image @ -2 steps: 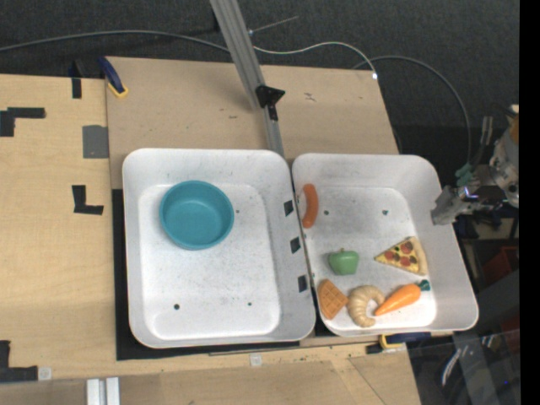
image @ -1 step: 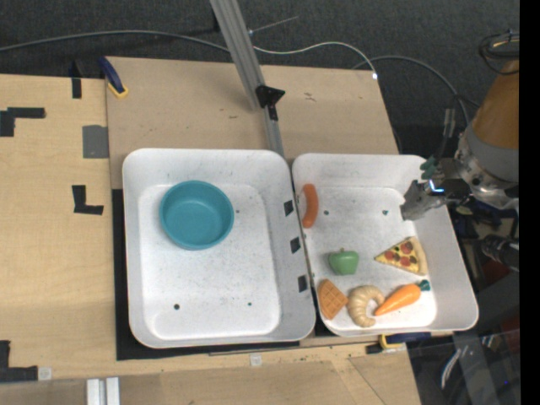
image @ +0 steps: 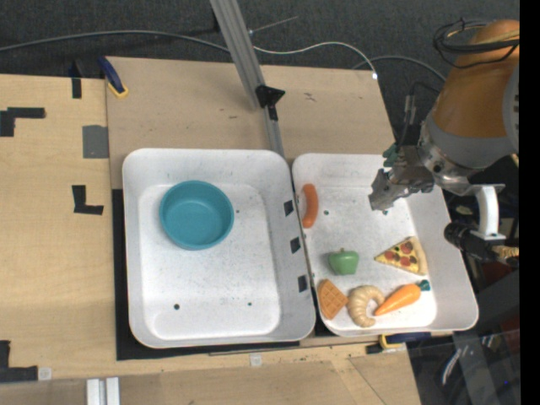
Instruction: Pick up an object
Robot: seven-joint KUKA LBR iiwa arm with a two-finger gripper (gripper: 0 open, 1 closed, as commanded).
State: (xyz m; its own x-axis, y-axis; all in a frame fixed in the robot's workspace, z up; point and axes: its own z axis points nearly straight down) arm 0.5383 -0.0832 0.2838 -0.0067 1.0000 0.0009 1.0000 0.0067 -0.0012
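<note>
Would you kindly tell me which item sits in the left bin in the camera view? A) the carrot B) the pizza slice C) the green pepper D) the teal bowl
D: the teal bowl sits alone in the left bin, while the pizza slice, carrot and green pepper all lie in the right bin.

A teal bowl (image: pixel 197 214) is sitting in a white bin (image: pixel 143 310); a green pepper (image: pixel 343 261) and orange carrot (image: pixel 396 298) are showing nearby.
</note>
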